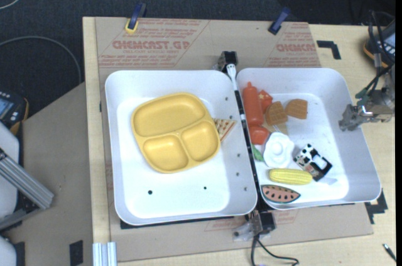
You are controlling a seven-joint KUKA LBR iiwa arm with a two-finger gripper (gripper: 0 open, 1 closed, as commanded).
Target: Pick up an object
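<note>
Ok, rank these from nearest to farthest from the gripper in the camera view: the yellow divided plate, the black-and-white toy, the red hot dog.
Measured from the gripper, at the right bin's right rim:
1. Black-and-white toy, right bin, below and left of the gripper.
2. Red hot dog, along the right bin's left wall.
3. Yellow divided plate, over in the left bin.

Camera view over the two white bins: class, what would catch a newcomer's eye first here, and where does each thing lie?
The big yellow divided plate in the left bin stands out first. Next comes the cluster of toy food along the right bin's left side: a red hot dog, a corn cob and a watermelon slice at the near edge. The gripper hangs at the right bin's right rim.
</note>
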